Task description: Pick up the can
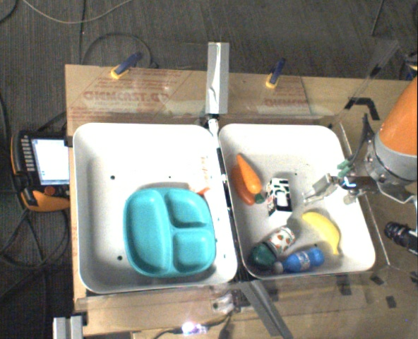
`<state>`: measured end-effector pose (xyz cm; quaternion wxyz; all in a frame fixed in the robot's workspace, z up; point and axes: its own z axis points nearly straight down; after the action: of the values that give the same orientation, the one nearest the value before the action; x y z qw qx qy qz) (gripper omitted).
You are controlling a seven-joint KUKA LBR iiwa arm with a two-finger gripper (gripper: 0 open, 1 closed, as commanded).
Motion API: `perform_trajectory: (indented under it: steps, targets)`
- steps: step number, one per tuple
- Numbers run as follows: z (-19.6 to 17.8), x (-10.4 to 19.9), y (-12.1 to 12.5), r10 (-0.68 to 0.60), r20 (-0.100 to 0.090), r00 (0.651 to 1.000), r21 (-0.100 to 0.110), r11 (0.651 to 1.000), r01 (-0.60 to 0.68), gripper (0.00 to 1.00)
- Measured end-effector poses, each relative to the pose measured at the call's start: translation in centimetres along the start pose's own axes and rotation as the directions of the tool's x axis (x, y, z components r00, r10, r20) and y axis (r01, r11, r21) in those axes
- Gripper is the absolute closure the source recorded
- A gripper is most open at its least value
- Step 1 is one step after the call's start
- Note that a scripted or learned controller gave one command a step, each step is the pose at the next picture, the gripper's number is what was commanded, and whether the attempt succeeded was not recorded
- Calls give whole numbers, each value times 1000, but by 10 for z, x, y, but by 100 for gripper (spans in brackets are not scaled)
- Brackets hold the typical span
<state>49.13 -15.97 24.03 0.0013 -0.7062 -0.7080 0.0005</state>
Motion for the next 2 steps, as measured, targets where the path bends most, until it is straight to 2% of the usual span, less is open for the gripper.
perform_trajectory:
  steps: [1,2]
  targets:
    - [135,-14,-6,263,-1,965,-2,965,-263,0]
    - [150,45,-4,236,7,972,-19,972,-235,0]
